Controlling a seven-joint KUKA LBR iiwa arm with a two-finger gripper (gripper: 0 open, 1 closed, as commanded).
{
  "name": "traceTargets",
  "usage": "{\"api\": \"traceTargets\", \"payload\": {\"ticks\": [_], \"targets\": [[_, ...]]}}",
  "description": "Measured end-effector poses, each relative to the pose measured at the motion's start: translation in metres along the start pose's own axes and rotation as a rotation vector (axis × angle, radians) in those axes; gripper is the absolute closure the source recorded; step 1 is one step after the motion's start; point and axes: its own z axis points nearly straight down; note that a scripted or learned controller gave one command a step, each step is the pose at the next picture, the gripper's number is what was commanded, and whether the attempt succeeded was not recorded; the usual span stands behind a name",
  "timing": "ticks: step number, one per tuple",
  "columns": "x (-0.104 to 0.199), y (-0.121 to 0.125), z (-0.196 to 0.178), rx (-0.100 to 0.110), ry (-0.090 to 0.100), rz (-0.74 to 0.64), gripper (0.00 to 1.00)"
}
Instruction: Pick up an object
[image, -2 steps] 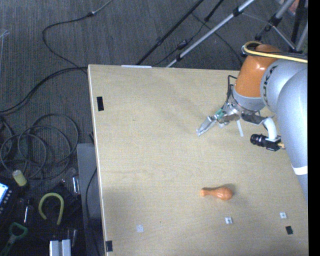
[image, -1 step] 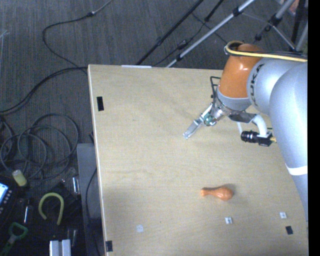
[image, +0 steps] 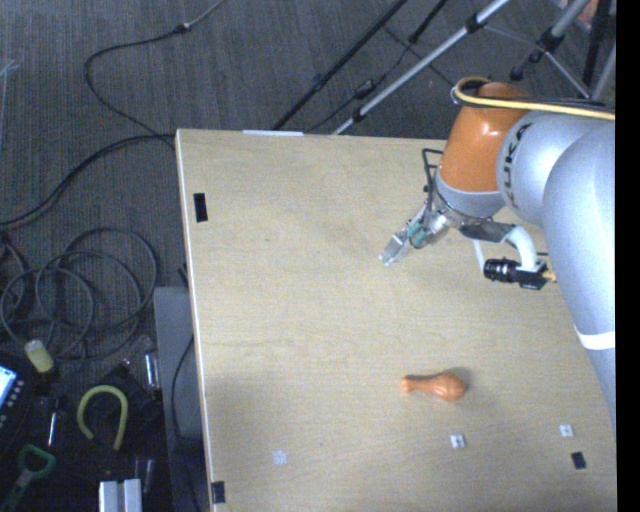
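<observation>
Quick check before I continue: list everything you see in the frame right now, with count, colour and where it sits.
Orange object: one, pear-shaped, lying on the bench's lower middle, apart from the gripper.
Bench: one, light wood, with small black and white markers near its edges.
Cables: several, black, on the floor at left.
Green U-shaped item: one, on the floor at lower left.
Stand legs: several, grey, at the top.
Arm: one, grey with an orange band, at right.
Gripper: one, over the bench's upper middle, nothing visible between its fingers.

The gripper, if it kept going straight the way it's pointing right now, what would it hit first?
The gripper points down and toward the view's left, so it would probably meet the bare wooden bench top first. The orange pear-shaped object lies well off that line, nearer the camera. Depth is hard to judge.
</observation>
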Motion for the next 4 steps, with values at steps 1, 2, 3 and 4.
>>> {"api": "traceTargets", "payload": {"ticks": [1, 2, 3, 4], "targets": [[0.027, 0.018, -0.09, 0.002, -0.001, 0.053, 1.0], [0.027, 0.018, -0.103, 0.004, -0.003, 0.406, 1.0], [-0.019, -0.049, -0.015, 0.006, -0.002, 0.275, 1.0], [-0.019, -0.049, -0.015, 0.005, -0.002, 0.274, 0.0]]}}
